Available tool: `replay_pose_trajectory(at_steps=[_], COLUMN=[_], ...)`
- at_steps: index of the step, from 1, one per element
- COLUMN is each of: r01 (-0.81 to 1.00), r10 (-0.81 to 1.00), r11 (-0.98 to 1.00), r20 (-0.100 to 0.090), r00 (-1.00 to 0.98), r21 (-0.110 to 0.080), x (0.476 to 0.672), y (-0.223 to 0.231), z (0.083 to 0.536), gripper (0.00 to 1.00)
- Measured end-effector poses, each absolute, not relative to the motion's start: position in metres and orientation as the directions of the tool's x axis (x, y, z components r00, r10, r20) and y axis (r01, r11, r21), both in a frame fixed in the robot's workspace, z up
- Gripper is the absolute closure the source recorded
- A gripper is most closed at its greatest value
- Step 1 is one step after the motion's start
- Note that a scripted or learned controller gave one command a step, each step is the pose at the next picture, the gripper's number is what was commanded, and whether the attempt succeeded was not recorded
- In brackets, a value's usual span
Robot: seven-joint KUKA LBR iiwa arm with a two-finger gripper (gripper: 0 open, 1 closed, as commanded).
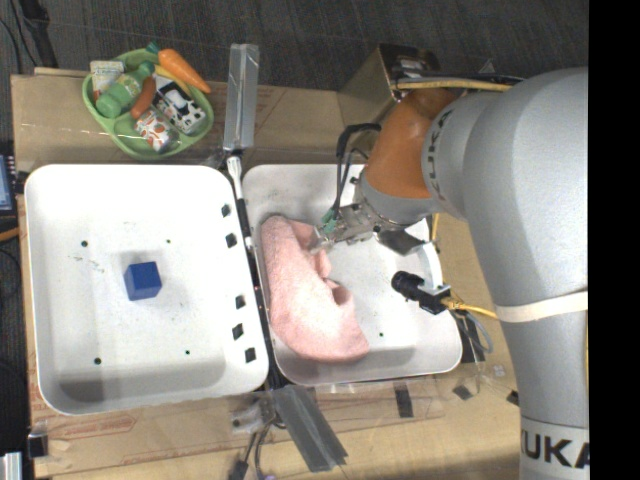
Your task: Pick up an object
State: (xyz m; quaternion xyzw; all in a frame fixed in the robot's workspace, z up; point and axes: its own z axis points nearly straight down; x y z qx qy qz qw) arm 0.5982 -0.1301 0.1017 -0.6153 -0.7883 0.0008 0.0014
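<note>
A pink cloth (308, 296) lies crumpled along the left side of the right bin (420, 348). A blue cube (143, 279) sits in the left bin (60, 298), left of its middle. My gripper (325, 236) is low in the right bin, its tip at the cloth's upper right edge and touching or just above the fabric. The arm's grey body and orange band hang over the bin's right half and hide part of it.
A green bowl (100, 118) of toy food, with a carrot on top, stands on the bench behind the left bin. A metal divider with black clips runs between the two bins. A black cable fitting (418, 290) juts from the arm over the right bin.
</note>
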Motion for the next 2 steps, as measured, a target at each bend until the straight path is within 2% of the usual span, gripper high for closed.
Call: replay_pose_trajectory(at_steps=[1,2], r01=[0.995,0.99], r10=[0.995,0.99], r11=[0.096,0.139], r20=[0.001,0.001], r00=[-0.096,-0.139], r21=[-0.006,-0.001], x=[0.568,0.598], y=[-0.116,-0.061], z=[0.091,0.192], gripper=[1.0,1.0])
